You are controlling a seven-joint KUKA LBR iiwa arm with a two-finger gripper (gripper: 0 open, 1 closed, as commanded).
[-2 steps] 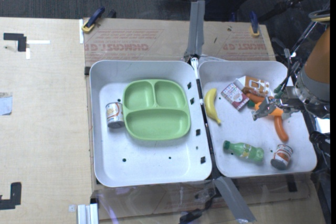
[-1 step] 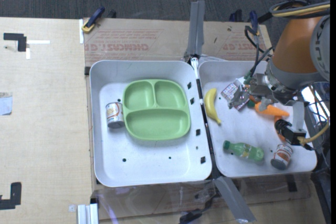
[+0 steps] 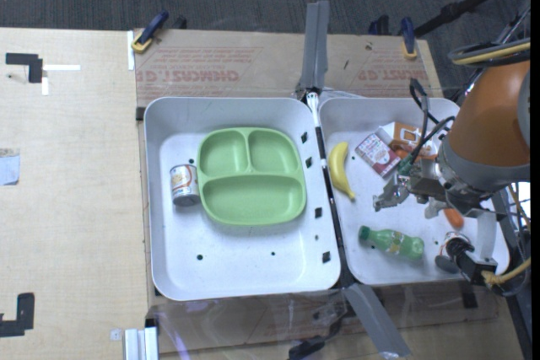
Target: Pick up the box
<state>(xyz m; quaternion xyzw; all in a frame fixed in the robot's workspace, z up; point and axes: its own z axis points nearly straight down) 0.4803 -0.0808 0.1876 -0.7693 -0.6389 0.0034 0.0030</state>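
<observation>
A small box (image 3: 376, 152) with a red and white printed face lies in the right bin (image 3: 363, 265), toward its back. A second white and orange carton (image 3: 405, 135) lies just behind it. My gripper (image 3: 393, 194) hangs over the right bin, a little in front of and to the right of the box, apart from it. The grey and orange arm covers the bin's right side.
A yellow banana (image 3: 340, 170) lies by the right bin's left wall. A green bottle (image 3: 391, 241) lies near its front. The left bin (image 3: 169, 257) holds a green divided plate (image 3: 251, 175) and a small can (image 3: 183, 184).
</observation>
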